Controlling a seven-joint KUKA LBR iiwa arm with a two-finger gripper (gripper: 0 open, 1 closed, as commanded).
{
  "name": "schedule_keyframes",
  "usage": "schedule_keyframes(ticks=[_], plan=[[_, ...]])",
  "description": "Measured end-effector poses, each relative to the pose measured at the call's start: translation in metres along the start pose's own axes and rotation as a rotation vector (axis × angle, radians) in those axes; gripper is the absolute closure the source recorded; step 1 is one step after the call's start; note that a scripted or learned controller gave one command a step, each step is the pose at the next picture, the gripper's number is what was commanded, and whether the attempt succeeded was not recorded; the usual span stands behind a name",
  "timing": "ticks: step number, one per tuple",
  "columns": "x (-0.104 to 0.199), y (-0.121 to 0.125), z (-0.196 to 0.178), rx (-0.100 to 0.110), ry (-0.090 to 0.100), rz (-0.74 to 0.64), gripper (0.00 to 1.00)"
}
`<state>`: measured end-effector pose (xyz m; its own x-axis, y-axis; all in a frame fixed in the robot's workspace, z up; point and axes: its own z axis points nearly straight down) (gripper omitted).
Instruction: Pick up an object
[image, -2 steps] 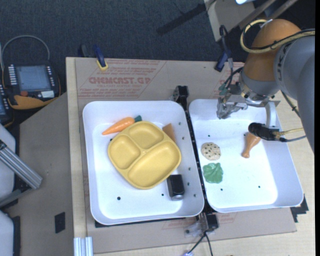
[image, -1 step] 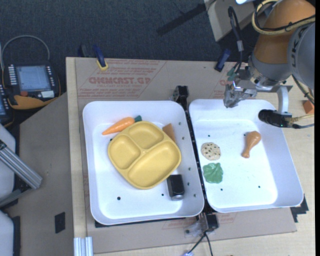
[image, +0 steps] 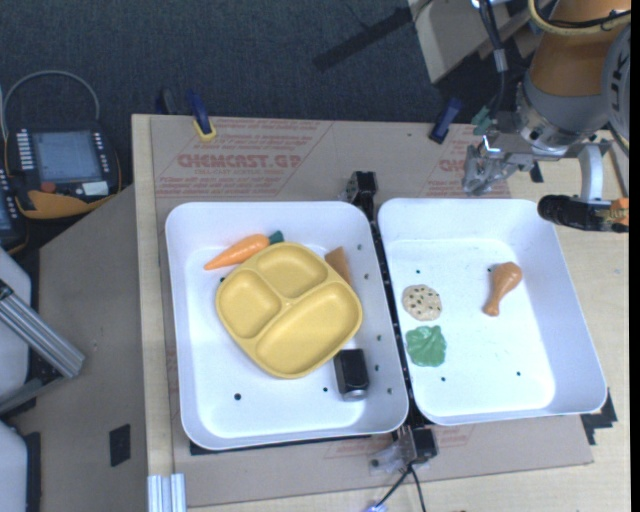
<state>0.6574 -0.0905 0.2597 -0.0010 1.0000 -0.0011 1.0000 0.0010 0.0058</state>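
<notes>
Black block (image: 351, 372) near front edge of left bin (image: 190, 330), just beside yellow tray (image: 289, 309). Tray fills bin middle; little room around it. Carrot (image: 237, 250) behind tray, by far wall. Right bin (image: 560, 300): lettuce (image: 427, 346), cookie (image: 422, 301) near left wall; drumstick (image: 502, 286) apart, open floor around it. Board (image: 300, 155) behind reads "CHEMCAST GP". Gripper (image: 484, 172) beyond right bin's far rim, above board; finger state: cannot tell.
</notes>
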Motion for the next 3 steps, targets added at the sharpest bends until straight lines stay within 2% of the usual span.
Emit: schedule_keyframes(ticks=[2,3], plan=[[0.116,-0.015,0.027,0.009,0.002,-0.003,1.0],[0.173,-0.024,0.026,0.008,0.001,0.0,1.0]])
